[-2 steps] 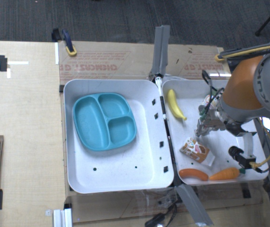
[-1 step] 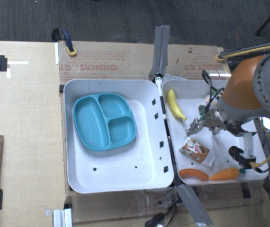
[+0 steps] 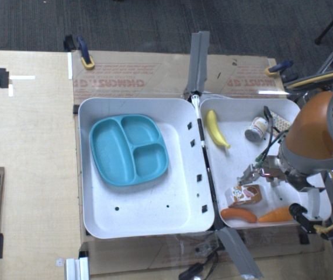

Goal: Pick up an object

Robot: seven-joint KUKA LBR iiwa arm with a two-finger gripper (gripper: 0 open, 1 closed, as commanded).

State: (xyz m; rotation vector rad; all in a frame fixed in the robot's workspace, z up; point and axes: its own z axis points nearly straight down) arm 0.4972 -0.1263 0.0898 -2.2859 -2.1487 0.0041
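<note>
Lying along the right bin's [image 3: 228,107] near wall, an orange sausage [image 3: 238,214] and carrot [image 3: 276,216] are waiting unpicked while the pincer [image 3: 249,175] is hovering just above a small packet [image 3: 246,195] beside them, its state impossible to tell, lifting nothing yet.

Right bin [image 3: 236,107]: open floor mid-bin between banana [image 3: 216,129] and can [image 3: 256,129] above, carrot [image 3: 275,216] and sausage [image 3: 238,215] along near wall
</note>
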